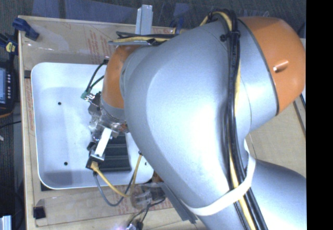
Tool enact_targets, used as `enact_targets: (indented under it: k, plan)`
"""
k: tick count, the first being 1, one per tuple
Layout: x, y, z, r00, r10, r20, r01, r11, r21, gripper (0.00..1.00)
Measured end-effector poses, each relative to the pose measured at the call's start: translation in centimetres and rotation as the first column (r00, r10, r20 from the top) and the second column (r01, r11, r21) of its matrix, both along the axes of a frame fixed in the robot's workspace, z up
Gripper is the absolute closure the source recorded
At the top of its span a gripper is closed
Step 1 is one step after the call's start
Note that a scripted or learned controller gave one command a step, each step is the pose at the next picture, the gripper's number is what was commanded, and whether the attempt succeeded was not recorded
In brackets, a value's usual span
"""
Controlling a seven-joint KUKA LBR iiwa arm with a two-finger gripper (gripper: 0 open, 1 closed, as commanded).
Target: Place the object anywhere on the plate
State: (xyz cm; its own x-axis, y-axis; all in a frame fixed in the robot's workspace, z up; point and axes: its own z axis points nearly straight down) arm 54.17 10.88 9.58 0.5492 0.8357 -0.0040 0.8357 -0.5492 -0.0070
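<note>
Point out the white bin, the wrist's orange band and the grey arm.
white bin (54, 130), camera view, bare floor
orange band (112, 80), camera view, left side
grey arm (197, 119), camera view, large link's shell

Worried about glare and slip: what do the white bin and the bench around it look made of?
White bin: probably moulded plastic, smooth with a slight sheen, judging by its rounded corners and soft shading. Bench: looks like pale wood or plywood, matt, with faint red print; not certain.
</note>
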Motion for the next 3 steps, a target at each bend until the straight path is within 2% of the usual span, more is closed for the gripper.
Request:
enact_targets:
  k: [1, 2, 3]
  plan:
    - [-3.9, 7.5, -0.6, 0.982, -0.189, -0.003, 0.189, 0.982, -0.001, 1.00]
    - [-5.1, 11.1, 11.4, 0.965, -0.261, 0.003, 0.261, 0.965, 0.000, 1.00]
    - [-3.1, 4.3, 7.5, 0.991, -0.135, -0.001, 0.135, 0.991, -0.001, 1.00]
